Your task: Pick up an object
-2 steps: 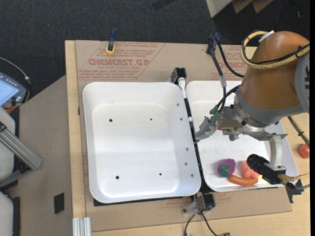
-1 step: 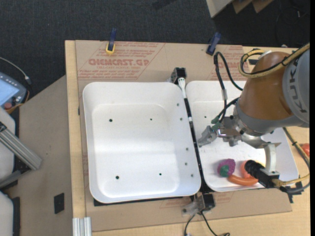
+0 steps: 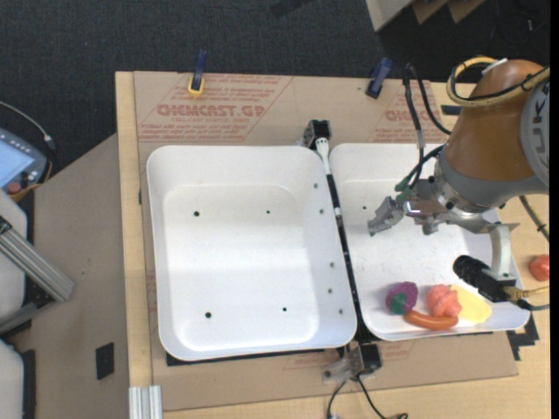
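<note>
Where the arm reaches in from 3 o'clock, its grey and orange bulk hides the right bin's [image 3: 367, 177] far right side. The pincer [image 3: 378, 224] hangs over that bin's bare middle, pointing toward 8 o'clock. Wide or narrow: cannot tell from this angle.

Right bin, 5 o'clock corner, a tight cluster:
- purple lump [image 3: 402, 297], rounded, with a green patch
- pink knobbly piece [image 3: 444, 298] at its 3 o'clock
- orange curved piece [image 3: 430, 320], smooth and carrot-like, against the near rim
- yellow flat piece [image 3: 479, 309], partly covered by the pink one

All lie well apart from the pincer.

A red-orange bit [image 3: 541, 267] sits off the bin at 3 o'clock, its shape unclear.

Left bin [image 3: 236, 168]: white, smooth, with rounded corners and dark dots on its floor. Both bins rest on printed cardboard [image 3: 262, 103].
</note>
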Controlling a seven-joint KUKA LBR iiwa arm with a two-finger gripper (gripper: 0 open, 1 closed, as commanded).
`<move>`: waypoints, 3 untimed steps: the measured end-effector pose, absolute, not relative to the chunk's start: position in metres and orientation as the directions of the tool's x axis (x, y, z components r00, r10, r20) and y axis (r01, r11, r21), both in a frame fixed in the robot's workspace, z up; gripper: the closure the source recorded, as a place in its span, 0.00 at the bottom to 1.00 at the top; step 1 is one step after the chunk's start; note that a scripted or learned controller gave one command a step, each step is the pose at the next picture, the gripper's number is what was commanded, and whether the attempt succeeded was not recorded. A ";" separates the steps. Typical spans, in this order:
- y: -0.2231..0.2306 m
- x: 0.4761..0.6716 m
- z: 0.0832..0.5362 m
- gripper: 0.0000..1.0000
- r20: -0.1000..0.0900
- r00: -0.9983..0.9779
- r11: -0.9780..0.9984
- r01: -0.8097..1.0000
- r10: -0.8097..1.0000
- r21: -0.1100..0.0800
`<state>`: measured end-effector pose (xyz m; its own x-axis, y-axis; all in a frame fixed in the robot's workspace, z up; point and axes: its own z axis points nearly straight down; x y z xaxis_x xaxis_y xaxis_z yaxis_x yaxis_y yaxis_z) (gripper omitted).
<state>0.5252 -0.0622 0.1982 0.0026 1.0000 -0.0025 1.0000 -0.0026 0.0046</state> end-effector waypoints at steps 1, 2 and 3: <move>-0.060 0.524 0.197 0.00 0.000 0.001 -0.001 1.000 1.000 0.002; -0.032 0.488 0.318 0.00 0.001 -0.004 0.004 1.000 1.000 0.013; -0.051 0.479 0.311 0.00 0.000 0.002 -0.002 1.000 1.000 -0.001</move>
<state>0.4791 -0.0506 0.3114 0.0020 1.0000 0.0001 1.0000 -0.0020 -0.0010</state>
